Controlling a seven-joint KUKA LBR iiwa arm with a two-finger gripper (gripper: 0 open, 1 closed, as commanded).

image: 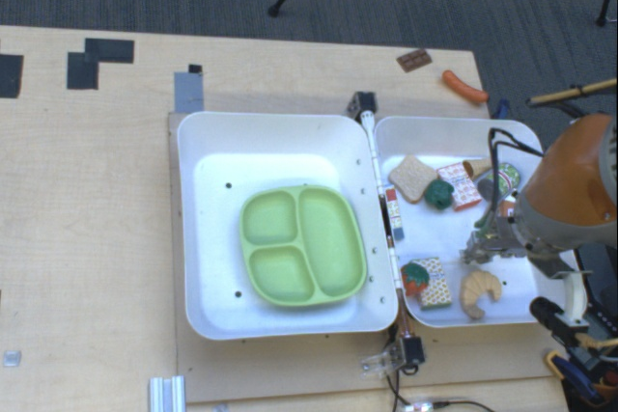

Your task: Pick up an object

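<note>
A wooden bench (87, 236) is seen bearing two white bins side by side: the left bin (208, 207) is occupied by a green divided plate (302, 246), while the right bin (541, 309) is reached into by the grey arm (570, 198) with its orange band. The gripper (480, 249) is lowered among the objects, just above a croissant-shaped toy (479, 291); whether anything is pinched cannot be told. Smaller items are scattered nearby: a bread slice (413, 178), a dark green ball (439, 194) and a red-and-green vegetable toy (414, 276).
</note>
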